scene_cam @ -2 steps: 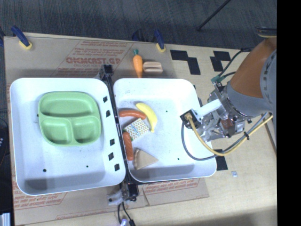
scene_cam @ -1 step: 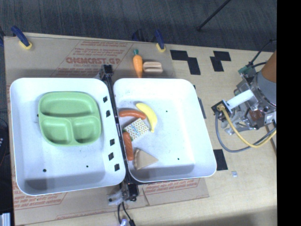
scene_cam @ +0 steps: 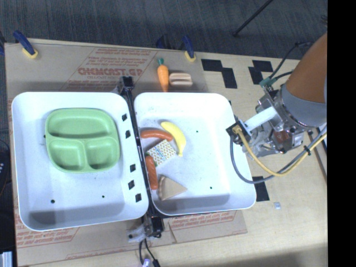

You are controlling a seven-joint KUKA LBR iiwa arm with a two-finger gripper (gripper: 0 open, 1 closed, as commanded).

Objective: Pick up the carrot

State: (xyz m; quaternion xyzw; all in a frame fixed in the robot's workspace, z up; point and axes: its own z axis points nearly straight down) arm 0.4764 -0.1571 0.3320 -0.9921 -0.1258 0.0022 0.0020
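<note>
Carrot (scene_cam: 162,76) lies on the bench beyond the right bin's (scene_cam: 222,102) far rim, just beside a small sandwich toy (scene_cam: 180,80). Gripper (scene_cam: 240,132) hovers at that bin's right edge, well apart from the carrot. Banana (scene_cam: 174,136) rests inside.

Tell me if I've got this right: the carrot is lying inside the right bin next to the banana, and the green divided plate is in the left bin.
Not quite. The camera view shows the carrot lying outside the bins, on the bench just beyond the right bin's far rim, beside a small tan-and-pink item. The banana is inside the right bin, and the green divided plate is in the left bin.
</note>
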